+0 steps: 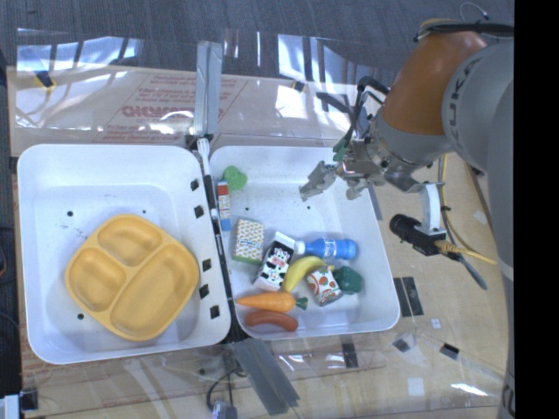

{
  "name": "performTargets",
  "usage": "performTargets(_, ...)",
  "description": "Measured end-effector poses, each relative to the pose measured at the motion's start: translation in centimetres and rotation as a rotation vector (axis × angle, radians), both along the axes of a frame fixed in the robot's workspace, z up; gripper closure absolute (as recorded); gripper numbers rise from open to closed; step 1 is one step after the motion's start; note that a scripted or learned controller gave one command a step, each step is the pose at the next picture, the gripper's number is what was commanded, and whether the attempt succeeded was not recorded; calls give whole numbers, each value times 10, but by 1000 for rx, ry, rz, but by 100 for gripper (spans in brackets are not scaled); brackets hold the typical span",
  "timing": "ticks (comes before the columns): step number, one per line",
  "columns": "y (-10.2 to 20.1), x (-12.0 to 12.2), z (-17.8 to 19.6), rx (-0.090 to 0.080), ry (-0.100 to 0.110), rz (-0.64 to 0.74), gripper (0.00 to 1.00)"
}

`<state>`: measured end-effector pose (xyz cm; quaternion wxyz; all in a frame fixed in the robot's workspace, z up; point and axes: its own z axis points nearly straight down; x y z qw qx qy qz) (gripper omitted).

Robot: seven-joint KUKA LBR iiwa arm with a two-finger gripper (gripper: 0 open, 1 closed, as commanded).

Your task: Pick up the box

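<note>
Yellow three-part plastic tray (131, 276), cream checked carton (248, 240), black-and-white cow-print carton (276, 263), orange carrot (267, 302), blue bottle (332, 250), two white bins (35, 234).

Two bins sit side by side on the bench; the left bin (35, 234) holds a divided tray (131, 275) toward its front; the right bin (384, 308) holds the rest, crowded into its front half; a box (249, 240) lies near the left wall, a carton (276, 264) just right of it; a banana (301, 271) and bottle (332, 250) lie right of the carton, a second small carton (324, 286) in front of them; a carrot (267, 302) and sausage (272, 321) lie nearest the front wall; the gripper (336, 184) hangs over the bin's rear right part, apart from the items.
</note>
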<state>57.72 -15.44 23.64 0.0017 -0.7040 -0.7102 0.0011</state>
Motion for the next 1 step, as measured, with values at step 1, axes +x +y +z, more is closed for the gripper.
performTargets(1, 36, 24, -103, 0, 0, 165, 0)
